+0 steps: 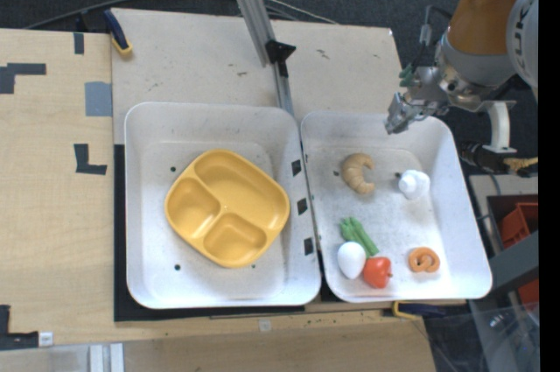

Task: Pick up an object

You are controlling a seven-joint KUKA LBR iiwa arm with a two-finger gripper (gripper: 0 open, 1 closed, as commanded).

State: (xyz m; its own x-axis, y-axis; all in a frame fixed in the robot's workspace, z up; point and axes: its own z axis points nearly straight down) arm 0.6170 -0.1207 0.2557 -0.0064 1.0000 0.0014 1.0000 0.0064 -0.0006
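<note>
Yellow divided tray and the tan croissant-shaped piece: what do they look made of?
The yellow divided tray in the left white bin looks like moulded plastic, semi-matte: uniform colour, rounded compartment ridges, soft highlights. The tan croissant-shaped piece in the right white bin is probably toy plastic or rubber: smooth, evenly coloured, no crumbs or flaking. At this size, hard or soft cannot be told.

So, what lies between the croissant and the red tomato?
In the camera view, the green vegetable lies between the croissant and the tomato.
</note>
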